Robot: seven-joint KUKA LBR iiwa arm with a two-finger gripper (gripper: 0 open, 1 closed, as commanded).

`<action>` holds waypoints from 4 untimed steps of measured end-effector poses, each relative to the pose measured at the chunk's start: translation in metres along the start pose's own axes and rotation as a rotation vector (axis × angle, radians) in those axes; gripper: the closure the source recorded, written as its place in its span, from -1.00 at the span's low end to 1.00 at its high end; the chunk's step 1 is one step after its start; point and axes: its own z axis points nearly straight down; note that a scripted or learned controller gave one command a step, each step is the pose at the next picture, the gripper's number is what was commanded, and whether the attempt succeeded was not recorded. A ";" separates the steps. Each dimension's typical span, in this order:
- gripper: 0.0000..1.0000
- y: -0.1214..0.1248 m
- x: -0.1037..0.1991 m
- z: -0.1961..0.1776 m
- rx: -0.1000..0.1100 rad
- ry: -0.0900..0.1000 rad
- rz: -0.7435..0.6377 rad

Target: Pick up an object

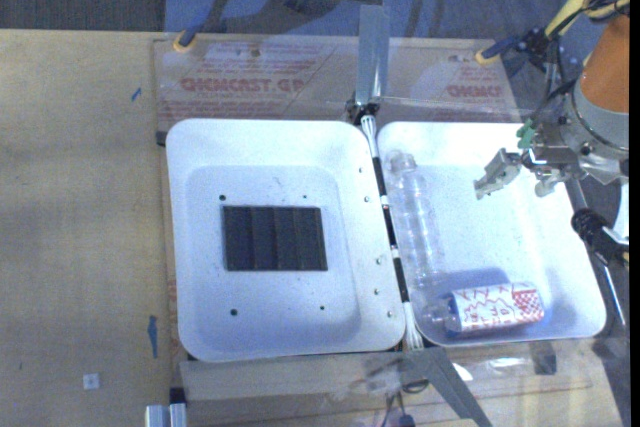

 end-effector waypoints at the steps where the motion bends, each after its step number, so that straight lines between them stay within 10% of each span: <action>1: -1.00 -0.044 -0.042 0.118 -0.001 -0.001 0.163; 2: -1.00 0.013 -0.015 0.187 -0.010 -0.006 -0.083; 3: -1.00 0.043 -0.112 0.147 -0.005 -0.002 -0.038; 4: -1.00 -0.024 -0.109 0.101 -0.001 0.000 -0.016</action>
